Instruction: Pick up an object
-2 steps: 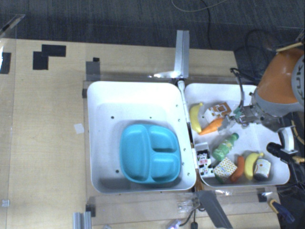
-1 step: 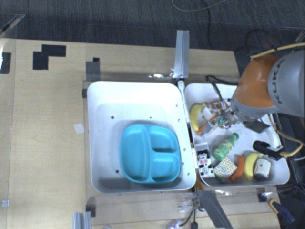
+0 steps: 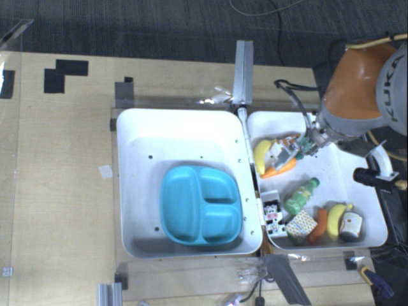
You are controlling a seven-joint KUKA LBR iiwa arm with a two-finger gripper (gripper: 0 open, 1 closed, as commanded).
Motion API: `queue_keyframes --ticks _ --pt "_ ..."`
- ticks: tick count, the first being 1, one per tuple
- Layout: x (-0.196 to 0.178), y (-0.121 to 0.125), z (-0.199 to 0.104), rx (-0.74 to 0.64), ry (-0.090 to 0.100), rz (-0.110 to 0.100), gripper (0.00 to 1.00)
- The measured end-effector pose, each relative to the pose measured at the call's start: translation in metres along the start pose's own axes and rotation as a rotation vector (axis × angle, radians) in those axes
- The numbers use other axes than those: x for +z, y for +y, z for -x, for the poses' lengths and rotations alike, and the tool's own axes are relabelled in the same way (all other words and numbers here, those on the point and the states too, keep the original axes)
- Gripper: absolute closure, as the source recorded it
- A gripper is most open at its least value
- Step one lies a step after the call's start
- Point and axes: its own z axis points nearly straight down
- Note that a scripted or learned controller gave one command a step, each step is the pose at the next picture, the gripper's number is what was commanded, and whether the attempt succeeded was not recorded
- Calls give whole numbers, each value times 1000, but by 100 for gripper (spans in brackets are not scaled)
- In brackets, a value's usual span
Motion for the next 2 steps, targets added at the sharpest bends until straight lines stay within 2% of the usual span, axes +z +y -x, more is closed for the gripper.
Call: queue_keyframes --ticks 1,2 --pt "1 -18 -8 -210 1 -1 0" --pt "56 6 27 -277 -2 2 0"
